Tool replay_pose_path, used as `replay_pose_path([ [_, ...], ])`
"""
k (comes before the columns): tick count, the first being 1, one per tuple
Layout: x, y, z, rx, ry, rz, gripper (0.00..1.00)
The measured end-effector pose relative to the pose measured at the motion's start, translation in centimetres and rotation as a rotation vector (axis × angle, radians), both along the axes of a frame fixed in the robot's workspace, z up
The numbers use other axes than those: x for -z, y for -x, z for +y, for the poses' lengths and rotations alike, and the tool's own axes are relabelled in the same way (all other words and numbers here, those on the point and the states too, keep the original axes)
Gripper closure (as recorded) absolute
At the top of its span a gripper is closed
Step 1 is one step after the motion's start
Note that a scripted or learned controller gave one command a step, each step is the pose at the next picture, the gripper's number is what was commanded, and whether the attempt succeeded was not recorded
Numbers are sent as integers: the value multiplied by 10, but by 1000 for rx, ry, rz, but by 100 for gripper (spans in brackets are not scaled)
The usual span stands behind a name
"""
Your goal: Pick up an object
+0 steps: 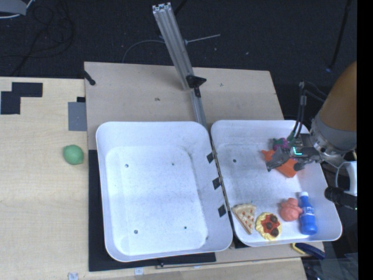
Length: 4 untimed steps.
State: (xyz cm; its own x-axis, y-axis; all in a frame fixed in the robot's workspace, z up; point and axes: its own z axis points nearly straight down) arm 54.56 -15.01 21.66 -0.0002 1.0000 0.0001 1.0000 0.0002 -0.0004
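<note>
My gripper (284, 156) sits low over the right-hand bin (245, 139), reaching in from its right side. Directly beneath and just beyond the gripper's tip lies an orange object (285, 167), the nearest thing to me; its body shows below the gripper and a smaller orange part pokes out toward the gripper's far side. The gripper overlaps it in this view, so I judge it to be the target, lying straight under me rather than off to a side. I cannot tell how wide the gripper is set, nor whether it has hold of the orange object.

The other pieces lie well apart from the gripper, toward the bin's near edge: a blue bottle (306, 213), a pink lumpy toy (288, 209) just beside it, a round pizza toy (268, 226), and a pizza slice (245, 216).

The left-hand bin (116, 139) lies farther from the gripper, and a green ball (73, 154) rests on the counter (35, 174) beyond it.
</note>
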Motion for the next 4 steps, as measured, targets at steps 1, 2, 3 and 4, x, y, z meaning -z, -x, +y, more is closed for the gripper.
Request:
replay_pose_path([
  [1, 0, 0, 0, 0, 0, 0, 0],
  [2, 60, 5, 6, -1, -1, 5, 0],
  [3, 103, 5, 3, 0, -1, 3, 0],
  [4, 126, 5, 4, 0, 0, 0, 0],
])
